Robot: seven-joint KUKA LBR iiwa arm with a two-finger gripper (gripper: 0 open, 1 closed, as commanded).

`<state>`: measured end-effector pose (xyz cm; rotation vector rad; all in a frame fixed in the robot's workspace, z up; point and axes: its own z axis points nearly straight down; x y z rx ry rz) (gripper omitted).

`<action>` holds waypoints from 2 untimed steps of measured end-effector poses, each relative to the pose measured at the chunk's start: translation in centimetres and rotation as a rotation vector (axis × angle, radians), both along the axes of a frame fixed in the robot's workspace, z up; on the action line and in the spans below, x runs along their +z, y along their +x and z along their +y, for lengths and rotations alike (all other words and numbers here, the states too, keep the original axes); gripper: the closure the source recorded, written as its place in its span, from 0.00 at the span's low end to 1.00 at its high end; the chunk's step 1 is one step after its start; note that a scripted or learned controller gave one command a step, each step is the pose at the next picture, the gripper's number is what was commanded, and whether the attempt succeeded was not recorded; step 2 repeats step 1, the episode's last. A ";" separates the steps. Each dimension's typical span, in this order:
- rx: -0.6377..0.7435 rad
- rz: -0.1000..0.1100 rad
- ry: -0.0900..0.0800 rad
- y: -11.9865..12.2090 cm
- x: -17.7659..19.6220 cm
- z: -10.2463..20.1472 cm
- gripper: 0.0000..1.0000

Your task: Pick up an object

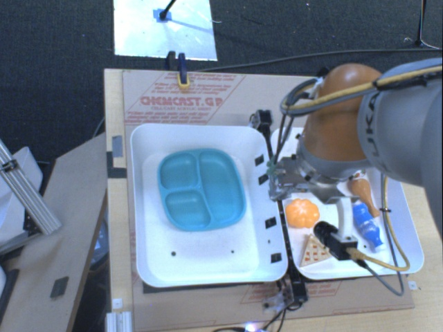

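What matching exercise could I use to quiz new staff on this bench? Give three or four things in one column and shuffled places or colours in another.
Things:
1. divided plate
2. round fruit
3. bottle
4. cracker

Descriptions:
A. orange, in the right bin
B. tan triangle with red dots, near the right bin's front edge
C. light blue, alone in the left bin
D. blue, by the right bin's right side

Pairs: 1-C, 2-A, 3-D, 4-B

Grey, rounded arm [405, 126] with faint dark lettering on its shell, glossy orange band [339, 116] above the wrist, yellowish and black cables looped over it, bare metal wrist hardware [294, 178] beneath, small black block low down.
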<state>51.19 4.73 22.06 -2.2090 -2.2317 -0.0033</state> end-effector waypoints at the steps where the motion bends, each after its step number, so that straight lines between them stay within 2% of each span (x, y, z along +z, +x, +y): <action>1: -0.001 0.002 0.000 -0.5 -0.5 4.6 1.00; 2: -0.001 0.002 0.000 -0.5 -0.5 4.6 1.00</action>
